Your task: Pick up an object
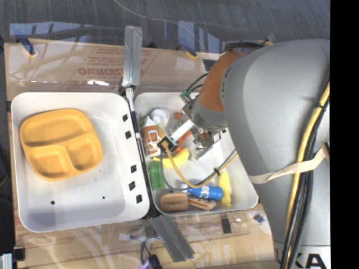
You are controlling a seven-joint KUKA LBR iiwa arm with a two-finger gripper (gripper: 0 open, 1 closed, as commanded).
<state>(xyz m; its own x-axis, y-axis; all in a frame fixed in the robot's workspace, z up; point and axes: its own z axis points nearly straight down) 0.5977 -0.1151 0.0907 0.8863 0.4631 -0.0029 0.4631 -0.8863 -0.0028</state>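
Spotting the gripper (202, 140) down low in the right bin (168, 98) just beside the banana (179, 157), can't tell if open or clamped, plus a yellow tray (59, 143) over in the left bin (73, 209)

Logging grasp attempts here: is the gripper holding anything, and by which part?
Cannot tell. The gripper is down in the right bin beside a yellow piece, but the view shows no clear hold on anything.
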